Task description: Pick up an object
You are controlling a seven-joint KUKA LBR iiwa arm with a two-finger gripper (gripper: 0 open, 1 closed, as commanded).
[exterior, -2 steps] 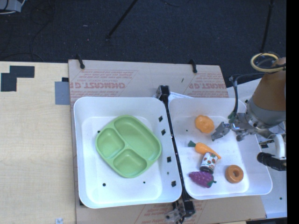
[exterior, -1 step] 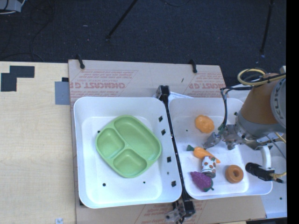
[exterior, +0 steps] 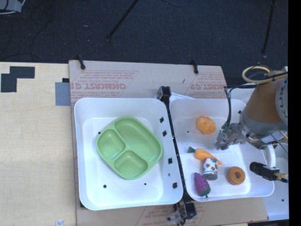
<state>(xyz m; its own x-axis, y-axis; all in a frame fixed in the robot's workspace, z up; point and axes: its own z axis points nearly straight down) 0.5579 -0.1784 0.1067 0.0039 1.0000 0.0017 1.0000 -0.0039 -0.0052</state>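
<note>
The right bin (exterior: 244,108) holds several small items: an orange round fruit (exterior: 205,125) at the back, a carrot (exterior: 205,154) in the middle, a small can (exterior: 210,168) just below it, a purple grape bunch (exterior: 201,184) near the front wall and a brown donut (exterior: 235,175) at the front right. My gripper (exterior: 224,141) hangs low over the bin's middle right, just right of the orange fruit and above the carrot's tip. I see nothing held in it.
The left bin (exterior: 89,173) holds a green divided plate (exterior: 129,146). A black ridge (exterior: 169,140) separates the two bins. The arm's orange band (exterior: 263,102) and cables overhang the right bin's right side. Cardboard lies behind the bins.
</note>
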